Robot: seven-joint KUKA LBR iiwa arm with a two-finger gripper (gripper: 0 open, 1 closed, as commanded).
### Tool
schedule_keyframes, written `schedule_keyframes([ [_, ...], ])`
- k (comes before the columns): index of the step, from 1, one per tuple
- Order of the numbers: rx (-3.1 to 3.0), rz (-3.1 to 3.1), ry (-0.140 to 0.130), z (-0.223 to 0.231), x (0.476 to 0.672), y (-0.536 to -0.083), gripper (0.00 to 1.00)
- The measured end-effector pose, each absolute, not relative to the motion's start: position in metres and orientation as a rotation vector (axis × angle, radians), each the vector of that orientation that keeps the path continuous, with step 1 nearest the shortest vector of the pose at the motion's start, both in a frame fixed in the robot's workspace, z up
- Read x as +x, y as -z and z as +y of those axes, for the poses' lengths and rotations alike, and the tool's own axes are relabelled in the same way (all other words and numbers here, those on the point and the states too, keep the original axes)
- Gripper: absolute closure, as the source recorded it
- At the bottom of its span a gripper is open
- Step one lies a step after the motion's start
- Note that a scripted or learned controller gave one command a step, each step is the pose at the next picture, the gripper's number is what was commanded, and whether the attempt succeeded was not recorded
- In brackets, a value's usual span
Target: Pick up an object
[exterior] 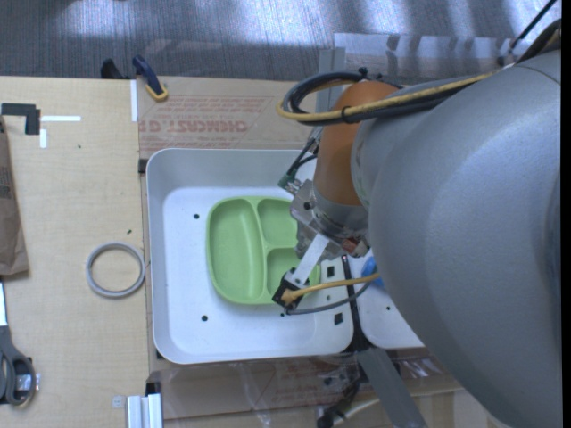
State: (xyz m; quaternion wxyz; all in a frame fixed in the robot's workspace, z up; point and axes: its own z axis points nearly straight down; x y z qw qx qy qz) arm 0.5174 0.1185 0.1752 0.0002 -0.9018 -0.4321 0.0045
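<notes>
A light green divided plate (pixel 243 248) lies in the left white bin (pixel 174 239), near its middle. The grey arm with its orange band reaches in from the right and covers the plate's right part. My gripper (pixel 308 230) sits under the wrist, right above the plate's right compartments, and the wrist hides most of it. Whether it touches the plate cannot be made out.
A grey tape ring (pixel 116 268) lies on the bench left of the bin. Scissors (pixel 13 377) rest at the lower left edge, and a blue clamp (pixel 150 77) sits at the cardboard's top. A corner of the right bin (pixel 393 321) peeks out under the arm.
</notes>
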Motion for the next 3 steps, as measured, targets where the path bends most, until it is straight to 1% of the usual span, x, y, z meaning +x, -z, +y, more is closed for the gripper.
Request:
schedule_keyframes([
  [1,-3.007,-0.915,-0.01,0.158,0.632,-0.223,1.0],
  [2,-2.937,-1.119,-0.012,0.228,0.611,-0.18,1.0],
  [3,-2.899,-1.212,-0.008,0.151,0.641,-0.097,1.0],
])
